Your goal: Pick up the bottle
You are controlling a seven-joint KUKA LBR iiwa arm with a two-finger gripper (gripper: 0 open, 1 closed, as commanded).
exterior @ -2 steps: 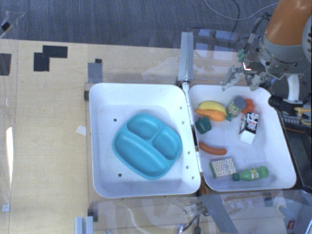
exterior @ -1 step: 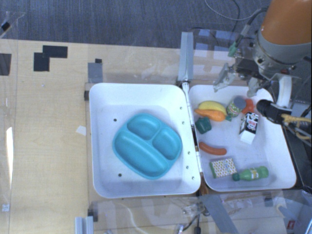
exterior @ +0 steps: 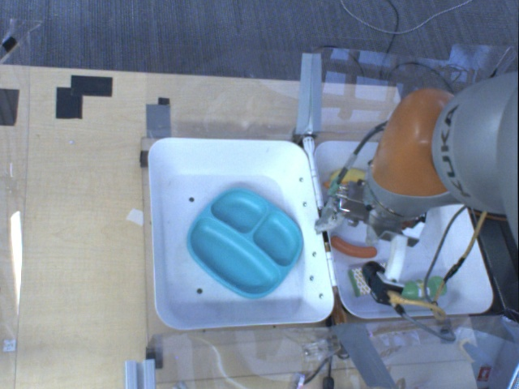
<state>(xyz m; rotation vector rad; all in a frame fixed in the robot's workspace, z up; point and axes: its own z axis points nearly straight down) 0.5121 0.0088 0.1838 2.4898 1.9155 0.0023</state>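
Note:
A small green bottle [exterior: 423, 288] lies on its side near the front edge of the right bin [exterior: 478, 298]. My gripper [exterior: 334, 215] hangs low over the left side of that bin, close to the wall between the two bins and well to the left of the bottle. The grey arm with its orange band covers most of the right bin. Nothing shows in the gripper's grasp.
An orange-red sausage-shaped thing [exterior: 354, 249] lies just below the gripper. A small green-and-white item [exterior: 356, 277] sits in front of it, and a yellow thing [exterior: 335, 181] peeks out behind the gripper. The left bin [exterior: 170, 217] holds a blue divided plate [exterior: 246, 241].

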